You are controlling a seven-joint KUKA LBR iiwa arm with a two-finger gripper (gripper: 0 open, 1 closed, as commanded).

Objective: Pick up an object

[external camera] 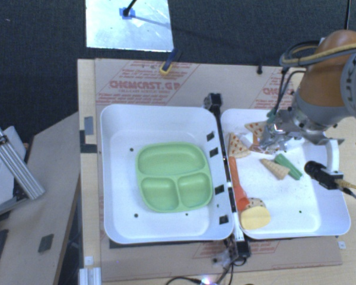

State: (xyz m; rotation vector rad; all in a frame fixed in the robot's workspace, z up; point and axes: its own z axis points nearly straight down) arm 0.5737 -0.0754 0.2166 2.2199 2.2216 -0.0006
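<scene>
We see the grey arm with its orange band reaching in from the right, its two-finger gripper (273,136) low over the far part of the right-hand shallow white bin (329,218). Whether it is apart or together we cannot tell — the metal tip blurs into the toys beneath it.

Those toys are the candidates: a tan triangular pizza-slice piece (255,127) touching or just beside the tip, a second wedge-shaped slice (237,146) near the divider, a tan cone (275,168) lying against a green stick-shaped piece (288,165), an orange carrot-like piece (237,184) along the bin's left wall, and a yellow round piece (255,217) nearer us. The left white bin (115,159) bears a light green three-compartment plate (173,176).

We judge this to be the descent-and-grasp step — nothing shows lifted. The next move calls for closing squarely on one piece, then rising straight.
</scene>
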